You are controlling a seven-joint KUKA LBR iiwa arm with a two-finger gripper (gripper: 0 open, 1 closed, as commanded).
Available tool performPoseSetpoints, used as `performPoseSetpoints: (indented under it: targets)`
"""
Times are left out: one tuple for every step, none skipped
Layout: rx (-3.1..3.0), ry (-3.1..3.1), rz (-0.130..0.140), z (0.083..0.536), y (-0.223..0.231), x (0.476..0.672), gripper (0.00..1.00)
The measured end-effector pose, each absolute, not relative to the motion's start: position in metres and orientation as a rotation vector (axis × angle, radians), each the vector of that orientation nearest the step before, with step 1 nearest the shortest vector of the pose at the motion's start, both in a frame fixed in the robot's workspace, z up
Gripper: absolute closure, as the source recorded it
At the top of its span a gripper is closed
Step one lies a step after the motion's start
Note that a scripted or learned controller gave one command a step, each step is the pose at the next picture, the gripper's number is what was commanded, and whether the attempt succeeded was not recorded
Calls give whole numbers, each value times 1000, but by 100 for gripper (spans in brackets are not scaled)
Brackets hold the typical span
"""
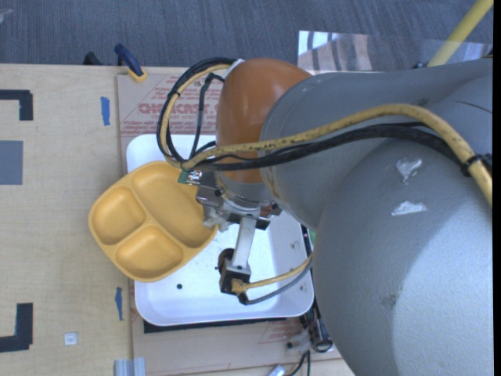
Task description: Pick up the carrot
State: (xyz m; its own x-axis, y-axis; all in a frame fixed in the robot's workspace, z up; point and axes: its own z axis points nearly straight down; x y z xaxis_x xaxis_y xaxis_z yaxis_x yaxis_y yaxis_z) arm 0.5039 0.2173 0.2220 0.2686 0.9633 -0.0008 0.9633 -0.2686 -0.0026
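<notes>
Hanging over the white bin [188, 304] beside a yellow divided plate [141, 225], the claw [213, 212] cannot be read as apart or together, nor can the carrot's place be told; pickup appears not yet done.

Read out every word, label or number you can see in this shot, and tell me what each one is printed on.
Red block lettering on the cardboard sheet under the white bin: partly covered and too blurred to quote.
Red print at the same sheet's near edge: too small to read.
Yellow tray: no text.
Bench: black corner marks and blue tape only, no words.
</notes>
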Motion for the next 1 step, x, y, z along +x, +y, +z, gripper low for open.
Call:
performPoseSetpoints:
  targets:
    - [-2755, -1511, 13, 318, 225, 502, 100]
